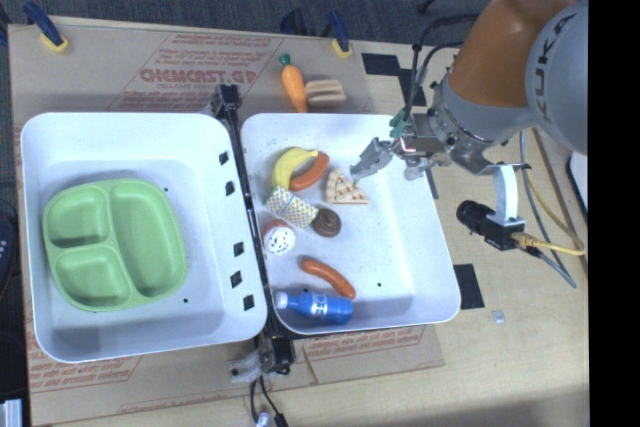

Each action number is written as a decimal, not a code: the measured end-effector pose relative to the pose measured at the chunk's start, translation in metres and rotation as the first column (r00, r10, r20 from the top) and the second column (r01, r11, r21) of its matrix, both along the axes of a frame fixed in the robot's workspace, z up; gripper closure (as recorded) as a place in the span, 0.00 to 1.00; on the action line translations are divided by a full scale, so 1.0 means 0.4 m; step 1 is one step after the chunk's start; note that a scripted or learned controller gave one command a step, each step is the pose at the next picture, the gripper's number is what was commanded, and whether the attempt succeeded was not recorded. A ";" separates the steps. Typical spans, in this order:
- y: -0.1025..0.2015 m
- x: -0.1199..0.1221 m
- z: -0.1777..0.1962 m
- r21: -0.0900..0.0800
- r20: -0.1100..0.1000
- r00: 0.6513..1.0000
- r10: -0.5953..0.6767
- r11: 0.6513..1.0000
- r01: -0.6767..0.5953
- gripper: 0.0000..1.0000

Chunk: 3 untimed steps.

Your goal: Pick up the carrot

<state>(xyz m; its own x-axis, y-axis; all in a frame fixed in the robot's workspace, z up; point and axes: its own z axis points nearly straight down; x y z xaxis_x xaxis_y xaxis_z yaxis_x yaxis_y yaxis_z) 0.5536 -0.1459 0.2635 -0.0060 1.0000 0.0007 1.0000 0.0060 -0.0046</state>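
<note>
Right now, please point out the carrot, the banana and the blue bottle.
carrot point(294, 87): camera view, middle of its orange body.
banana point(289, 163): camera view, its yellow curve.
blue bottle point(318, 307): camera view, its label area.

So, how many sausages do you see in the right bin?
2. One sausage lies against the banana near the bin's middle. The other sausage lies near the front, just above the blue bottle. None seems hidden.
</note>
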 end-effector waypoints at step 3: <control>0.121 0.255 -0.431 -0.001 -0.002 0.931 -0.366 0.931 0.366 0.00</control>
<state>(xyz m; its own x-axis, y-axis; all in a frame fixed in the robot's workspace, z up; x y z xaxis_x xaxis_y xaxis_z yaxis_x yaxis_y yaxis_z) 0.6558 -0.0973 0.0910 0.3605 0.9327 -0.0005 0.9327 -0.3605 -0.0066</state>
